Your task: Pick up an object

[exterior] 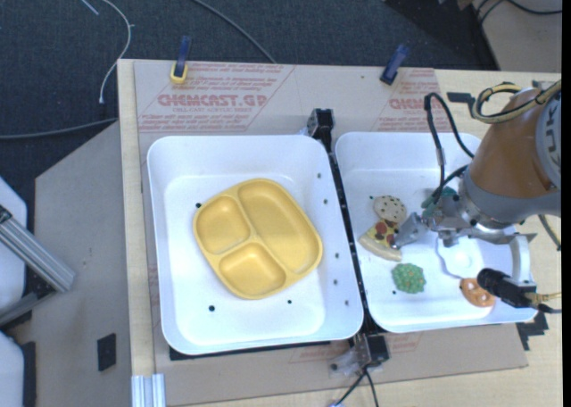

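Approach step: gripper [412, 232] low over pizza [382, 240] (right bin [357, 164]).
Grip state unclear, perhaps touching; next, close and lift.

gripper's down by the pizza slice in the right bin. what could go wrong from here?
1. The gripper sits at the edge of the pizza slice, not over it; closing may just push the flat slice away.
2. The cookie and broccoli lie close by, so a sweep may knock them or grab two things.
3. Everything is near the right bin wall; the slice could jam against it.
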Available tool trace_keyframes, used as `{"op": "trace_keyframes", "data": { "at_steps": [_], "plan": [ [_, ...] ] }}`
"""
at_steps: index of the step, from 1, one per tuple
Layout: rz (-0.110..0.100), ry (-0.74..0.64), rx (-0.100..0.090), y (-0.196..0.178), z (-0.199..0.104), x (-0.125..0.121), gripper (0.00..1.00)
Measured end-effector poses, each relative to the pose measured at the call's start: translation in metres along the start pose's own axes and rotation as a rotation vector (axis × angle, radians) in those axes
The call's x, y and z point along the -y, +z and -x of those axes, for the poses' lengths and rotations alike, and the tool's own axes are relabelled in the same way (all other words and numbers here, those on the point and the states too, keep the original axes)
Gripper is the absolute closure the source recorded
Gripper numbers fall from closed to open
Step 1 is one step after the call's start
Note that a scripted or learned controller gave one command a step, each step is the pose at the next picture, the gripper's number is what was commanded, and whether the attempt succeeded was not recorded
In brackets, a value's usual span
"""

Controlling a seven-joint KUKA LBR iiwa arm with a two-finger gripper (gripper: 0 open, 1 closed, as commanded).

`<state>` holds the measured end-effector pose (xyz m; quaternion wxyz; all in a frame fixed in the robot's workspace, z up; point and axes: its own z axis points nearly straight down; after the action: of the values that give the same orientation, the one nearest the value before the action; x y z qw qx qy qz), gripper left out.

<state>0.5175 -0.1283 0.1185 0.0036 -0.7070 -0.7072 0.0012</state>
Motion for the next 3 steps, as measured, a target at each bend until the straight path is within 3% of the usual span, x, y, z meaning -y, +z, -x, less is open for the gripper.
{"op": "trace_keyframes", "data": {
  "at_steps": [1,2,3],
  "plan": [
    [0.014,0.001,0.002,0.030,0.000,-0.004,0.00],
    [0.017,-0.001,-0.001,0.017,-0.002,-0.005,1.00],
    [0.013,-0.001,0.005,-0.043,0.005,-0.011,1.00]
  ]
}}
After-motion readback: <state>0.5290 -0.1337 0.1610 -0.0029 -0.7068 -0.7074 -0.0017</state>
